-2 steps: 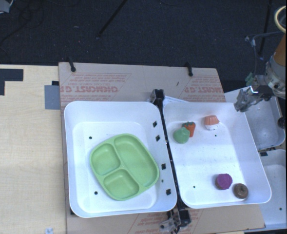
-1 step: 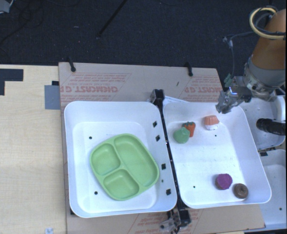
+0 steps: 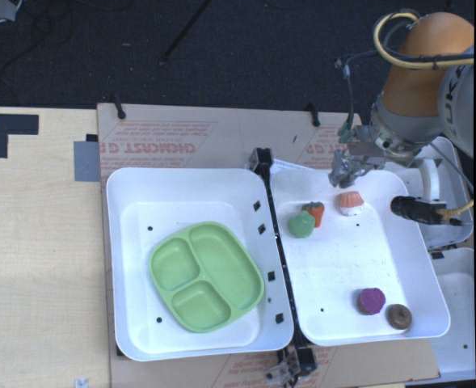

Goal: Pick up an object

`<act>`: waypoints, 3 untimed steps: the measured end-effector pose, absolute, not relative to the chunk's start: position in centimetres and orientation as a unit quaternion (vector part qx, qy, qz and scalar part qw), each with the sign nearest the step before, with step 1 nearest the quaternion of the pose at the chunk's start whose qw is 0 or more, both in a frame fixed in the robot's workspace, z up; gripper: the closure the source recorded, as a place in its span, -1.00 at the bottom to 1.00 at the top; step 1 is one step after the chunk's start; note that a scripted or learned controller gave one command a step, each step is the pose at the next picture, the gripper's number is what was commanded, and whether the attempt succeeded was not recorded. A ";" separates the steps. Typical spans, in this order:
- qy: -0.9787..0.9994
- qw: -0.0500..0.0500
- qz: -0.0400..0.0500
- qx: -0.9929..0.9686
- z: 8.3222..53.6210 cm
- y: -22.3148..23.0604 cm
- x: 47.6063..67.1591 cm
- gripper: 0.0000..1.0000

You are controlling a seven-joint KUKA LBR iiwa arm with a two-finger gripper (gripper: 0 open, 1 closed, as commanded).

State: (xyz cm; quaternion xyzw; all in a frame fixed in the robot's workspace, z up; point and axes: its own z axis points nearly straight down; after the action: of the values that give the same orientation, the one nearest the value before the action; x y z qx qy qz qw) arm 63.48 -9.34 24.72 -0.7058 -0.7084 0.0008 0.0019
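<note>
The green divided plate (image 3: 206, 276) lies nearest to the camera, in the left bin (image 3: 132, 217), and I use it as the landmark. To the right of the plate, across the black divider (image 3: 271, 241) between the bins, a green round piece (image 3: 301, 225) rests in the right bin (image 3: 419, 257), touching a small orange piece (image 3: 315, 212) on its upper right. Further right of the plate and a little higher lies a small orange-and-white object (image 3: 350, 202). Far right of the plate, at about its lower edge, a purple round object (image 3: 371, 301) sits just beside a brown ring-shaped one (image 3: 398, 316).

The gripper (image 3: 347, 170) hangs over the back part of the right bin, just above the orange-and-white object, up and to the right from the plate. I cannot tell how it stands, because it is dark and small in the view.

As I judge, the task is at an early stage: nothing is lifted, every object lies on the bin floor. The orange-and-white object seems the likely target. Descending, closing and lifting are all left.
</note>
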 end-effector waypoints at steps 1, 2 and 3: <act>-0.708 0.002 0.001 -0.706 23.9 -3.4 62.2 1.00; -0.708 0.002 0.001 -0.706 24.1 0.8 61.4 1.00; -0.708 0.003 0.002 -0.706 22.7 5.9 61.3 1.00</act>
State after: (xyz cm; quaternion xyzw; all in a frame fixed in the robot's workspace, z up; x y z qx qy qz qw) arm 61.31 5.92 22.70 -0.7058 -0.7084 0.0018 0.0026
